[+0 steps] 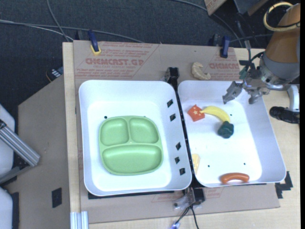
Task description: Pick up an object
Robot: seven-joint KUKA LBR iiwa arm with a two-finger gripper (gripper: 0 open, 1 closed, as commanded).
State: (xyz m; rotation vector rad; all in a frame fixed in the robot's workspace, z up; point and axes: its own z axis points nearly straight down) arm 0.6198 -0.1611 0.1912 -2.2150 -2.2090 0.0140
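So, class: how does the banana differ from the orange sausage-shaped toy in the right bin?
The banana is yellow; the sausage toy is orange-red. The banana lies in the bin's upper middle, touching a green lump; the sausage toy lies alone by the near rim. Both are curved and lie flat in the right bin.

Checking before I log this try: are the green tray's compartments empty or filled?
Empty. The green tray lies flat in the left bin, and all three of its compartments show bare green bottoms with nothing in them.
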